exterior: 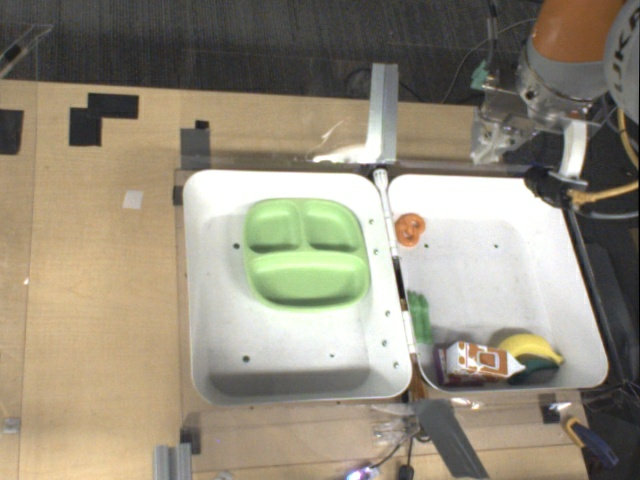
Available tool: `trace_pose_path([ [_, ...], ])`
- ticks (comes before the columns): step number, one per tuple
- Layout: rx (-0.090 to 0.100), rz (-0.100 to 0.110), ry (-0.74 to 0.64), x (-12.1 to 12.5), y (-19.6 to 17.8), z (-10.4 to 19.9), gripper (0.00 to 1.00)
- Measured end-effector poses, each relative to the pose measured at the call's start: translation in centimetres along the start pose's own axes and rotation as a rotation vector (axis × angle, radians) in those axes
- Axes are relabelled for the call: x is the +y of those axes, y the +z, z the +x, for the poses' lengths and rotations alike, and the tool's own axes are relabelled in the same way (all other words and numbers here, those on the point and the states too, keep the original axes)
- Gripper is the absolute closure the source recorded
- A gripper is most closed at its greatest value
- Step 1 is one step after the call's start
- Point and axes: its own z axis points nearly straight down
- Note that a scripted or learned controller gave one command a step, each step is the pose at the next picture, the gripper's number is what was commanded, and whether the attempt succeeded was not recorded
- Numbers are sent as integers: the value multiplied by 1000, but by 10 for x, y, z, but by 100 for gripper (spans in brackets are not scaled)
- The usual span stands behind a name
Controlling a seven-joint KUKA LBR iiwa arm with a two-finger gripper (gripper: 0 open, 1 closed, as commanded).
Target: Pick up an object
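Lying at the left half of the frame: pale wooden bench (pixel 90 298), with black square marks sitting in its upper left. Resting just left of centre: left white bin (pixel 215 358), carrying a green divided tray (pixel 304 251) flat in its middle, two small compartments toward the top, one wide one toward the bottom. Standing at upper centre, above the seam between the bins: grey metal post (pixel 384 113). Sitting right of centre: right white bin (pixel 520 258), touching the left bin along the seam. Lying in its upper left corner, close to the seam: small orange round object (pixel 409 229). Leaning along its left wall, lower down: green slim object (pixel 419 318). Lying along its bottom edge: brown and white carton (pixel 478 363), and just right of it, touching, a yellow banana (pixel 528 349) resting over something dark. Hanging in the upper right of the frame, above the far rim of the right bin and well apart from every object: gripper (pixel 497 133), under the grey wrist and orange band (pixel 580 8). Holding nothing visible; opening of the pincer impossible to tell, being blurred against cables and dark floor
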Motion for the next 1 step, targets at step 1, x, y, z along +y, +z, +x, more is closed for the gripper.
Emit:
trace_pose_path([
  [1,1,20,47,-93,33,18,100],
])
